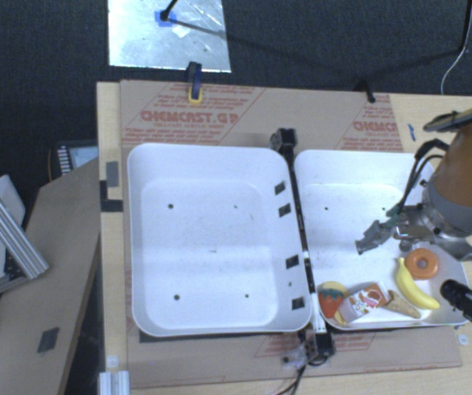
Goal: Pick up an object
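My gripper (373, 237) hangs over the middle of the right bin (343, 179), open, with nothing between its fingers. Several small objects lie along that bin's front edge, just below and right of the gripper. They are a yellow banana (414, 287), an orange ring-shaped piece (422, 263), a red-orange round fruit (331, 298), a white and red packet (361, 302) and a brown cone-like piece (401, 306). The grey and orange arm (466, 179) comes in from the right and covers the bin's right side.
The left bin (211, 237) sits beside the right one, with a black divider strip (295, 220) and clips between them. Both rest on a cardboard sheet (244, 113). A shiny metal plate (168, 23) lies at the back.
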Available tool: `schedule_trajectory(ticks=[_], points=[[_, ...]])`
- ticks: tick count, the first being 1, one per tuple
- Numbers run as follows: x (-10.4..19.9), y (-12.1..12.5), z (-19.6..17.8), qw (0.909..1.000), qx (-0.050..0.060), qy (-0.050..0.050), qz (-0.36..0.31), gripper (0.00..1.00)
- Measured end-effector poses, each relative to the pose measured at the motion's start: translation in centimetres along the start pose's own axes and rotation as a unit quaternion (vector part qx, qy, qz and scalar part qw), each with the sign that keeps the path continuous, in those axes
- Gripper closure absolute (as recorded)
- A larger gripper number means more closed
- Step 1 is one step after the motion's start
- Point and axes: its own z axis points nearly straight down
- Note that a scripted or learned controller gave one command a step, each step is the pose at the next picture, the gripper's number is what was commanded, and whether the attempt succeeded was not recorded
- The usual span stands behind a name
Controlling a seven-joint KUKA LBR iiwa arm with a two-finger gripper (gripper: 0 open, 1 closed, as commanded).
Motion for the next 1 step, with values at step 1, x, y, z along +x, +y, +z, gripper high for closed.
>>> schedule_trajectory(ticks=[1], points=[[5.10,0.07,-11.63,1.0000,-0.007,0.000,-0.004,0.00]])
